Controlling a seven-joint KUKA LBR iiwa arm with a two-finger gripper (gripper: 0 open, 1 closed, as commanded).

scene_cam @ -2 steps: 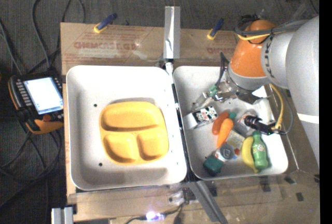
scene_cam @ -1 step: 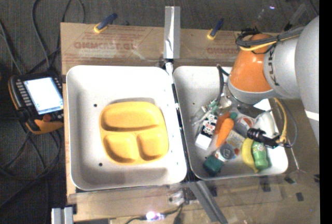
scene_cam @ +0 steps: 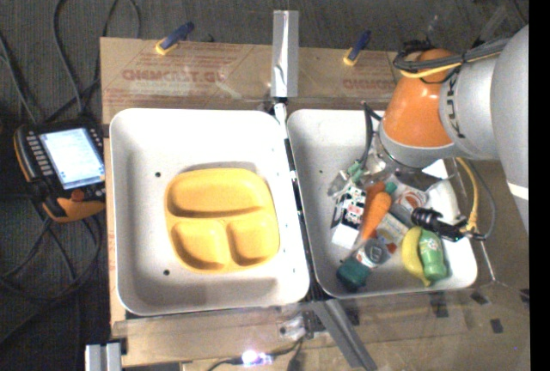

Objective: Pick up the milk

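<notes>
In the right bin (scene_cam: 320,146), a small white carton with a dark label, which looks like the milk (scene_cam: 349,217), lies left of centre. An orange carrot (scene_cam: 374,211) rests against its right side. My gripper (scene_cam: 354,178) hangs below the orange wrist band, just above the carton's upper end and over the pile. Its tip is partly hidden among the objects, and I see nothing clearly held.
A yellow banana (scene_cam: 412,258) and a green bottle (scene_cam: 434,253) lie at the bin's near right. A teal block (scene_cam: 352,276) sits at the near edge. The left bin (scene_cam: 137,146) holds a yellow divided tray (scene_cam: 223,217).
</notes>
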